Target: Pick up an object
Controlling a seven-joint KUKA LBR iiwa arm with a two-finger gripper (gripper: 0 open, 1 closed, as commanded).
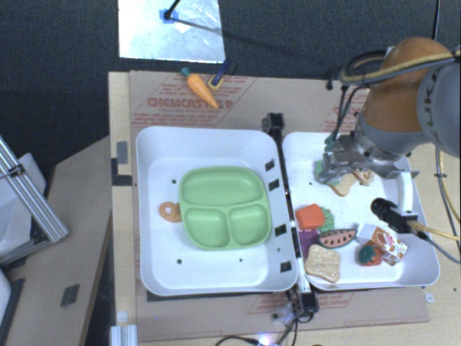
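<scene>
Gripper (344, 173) low in right bin (425, 265), at tan toy (346, 186); grasp state unclear. Pick looks unfinished; lift remains.

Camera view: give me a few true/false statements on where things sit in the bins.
1. The green tray lies in the left bin. True.
2. The carrot is inside the right bin. False: it lies on the cardboard behind the left bin.
3. The gripper is over the right bin, at its far end. True.
4. The watermelon slice sits in the green tray. False: it is in the right bin, near the toast.
5. A small pretzel lies beside the tray's left edge. True.
</scene>
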